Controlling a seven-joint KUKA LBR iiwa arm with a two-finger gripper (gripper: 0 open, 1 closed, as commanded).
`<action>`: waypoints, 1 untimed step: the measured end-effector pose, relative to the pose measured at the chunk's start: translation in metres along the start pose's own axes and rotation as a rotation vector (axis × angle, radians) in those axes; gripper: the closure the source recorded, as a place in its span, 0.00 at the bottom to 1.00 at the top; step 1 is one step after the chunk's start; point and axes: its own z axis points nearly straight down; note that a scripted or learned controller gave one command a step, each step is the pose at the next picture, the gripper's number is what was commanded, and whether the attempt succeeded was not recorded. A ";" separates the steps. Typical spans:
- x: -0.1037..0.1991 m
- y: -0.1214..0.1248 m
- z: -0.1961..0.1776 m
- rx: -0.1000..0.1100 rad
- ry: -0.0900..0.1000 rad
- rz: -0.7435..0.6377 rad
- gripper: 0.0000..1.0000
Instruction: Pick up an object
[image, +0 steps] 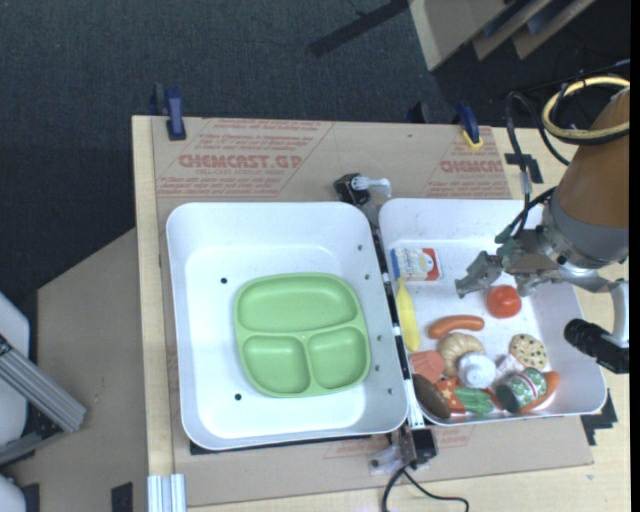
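**Gripper sitting over the tomato in the right bin**

Since it's just the one overhead camera, here's everything from that angle. Two white bins sit side by side on a brown board. The left bin (190, 330) has a green divided plate (300, 332) lying flat in the middle of it, three compartments, all bare.

The right bin (590, 395) is the busy one. Up by its left wall there's a small white packet with a red label (417, 264), and a yellow banana (406, 315) lies along that same wall just below it. A hot dog (456, 325) sits near the middle, with a bread roll (460, 347) right under it, a cookie (528, 350) off to the right, and a jumble of small items packed together along the front edge, too crowded to sort out.

The arm (590, 200) comes in from the right, and the gripper (500, 275) hangs low over the right bin. A red tomato (504, 300) sits just below it, touching or nearly so. Can't tell whether the fingers are spread or closed from this angle, or whether the tomato is actually between them.
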 end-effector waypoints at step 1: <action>-0.021 0.002 0.147 0.009 0.002 0.003 0.00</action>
